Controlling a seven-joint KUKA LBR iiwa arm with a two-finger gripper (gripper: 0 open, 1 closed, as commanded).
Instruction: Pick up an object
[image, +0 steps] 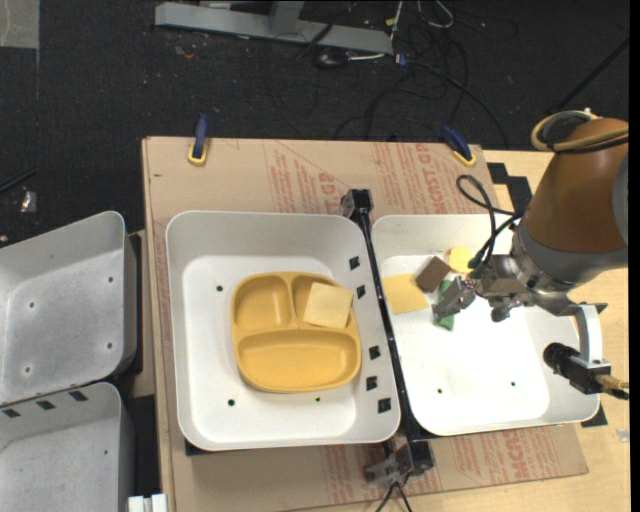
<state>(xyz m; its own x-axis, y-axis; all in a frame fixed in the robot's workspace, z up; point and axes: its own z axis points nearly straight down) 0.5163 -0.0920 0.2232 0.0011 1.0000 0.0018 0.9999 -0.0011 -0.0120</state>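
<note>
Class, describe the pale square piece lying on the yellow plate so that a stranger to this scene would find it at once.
Start at the left white bin, which holds a yellow divided plate. The pale cream square sits in the plate's upper right compartment, slightly tilted. It is lighter than the plate, and unlike the yellow piece in the right bin, it rests on the plate.

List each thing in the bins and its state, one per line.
Yellow divided tray: flat in left bin.
Pale square: lying in the tray's upper right compartment.
Yellow flat piece: lying in right bin.
Brown block: by the gripper.
Green piece: under the gripper.
</note>
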